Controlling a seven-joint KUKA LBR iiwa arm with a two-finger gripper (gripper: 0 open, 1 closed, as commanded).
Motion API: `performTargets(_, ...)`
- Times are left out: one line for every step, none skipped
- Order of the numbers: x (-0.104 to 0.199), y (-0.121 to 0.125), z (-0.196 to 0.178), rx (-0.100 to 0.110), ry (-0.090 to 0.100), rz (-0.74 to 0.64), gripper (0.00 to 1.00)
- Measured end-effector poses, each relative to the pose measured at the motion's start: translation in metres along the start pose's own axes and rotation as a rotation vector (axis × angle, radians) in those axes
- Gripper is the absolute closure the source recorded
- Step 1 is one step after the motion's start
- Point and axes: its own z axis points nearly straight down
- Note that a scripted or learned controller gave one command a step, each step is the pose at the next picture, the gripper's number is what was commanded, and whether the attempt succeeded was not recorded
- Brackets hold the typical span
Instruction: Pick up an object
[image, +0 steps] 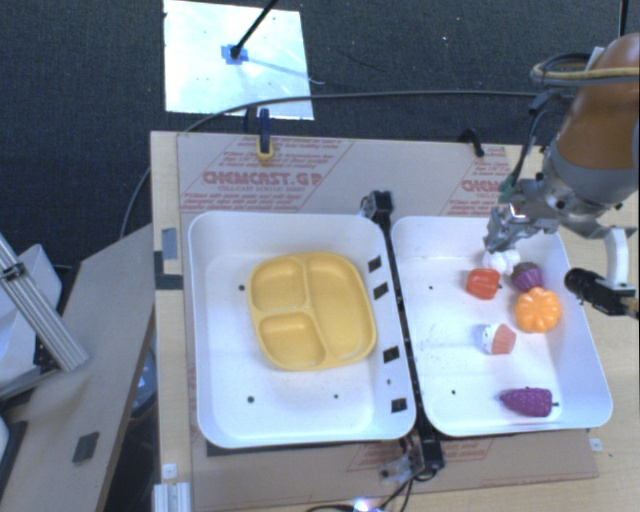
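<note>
Purple toy fruit (527, 401) low in the right bin (590, 370). Further up: pink-white piece (497, 339), orange pumpkin (538, 310), red tomato (483, 283). Yellow divided tray (310, 309) in the left bin (215, 330). Pincer (505, 238) down over a white item (497, 260), upper right; open or closed, can't tell.

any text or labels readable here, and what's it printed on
"CHEMCAST GP" in red, on the clear protective sheet behind the left bin.
The same red print repeats on the sheet behind the right bin, partly cut off by the gripper; smaller lines beneath are too blurred to read.
</note>
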Motion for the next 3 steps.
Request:
performTargets(0.057,0.004,0.012,0.005,0.002,-0.004,1.00)
performTargets(0.108,0.018,0.029,0.005,0.002,-0.004,1.00)
performTargets(0.155,0.029,0.043,0.005,0.002,-0.004,1.00)
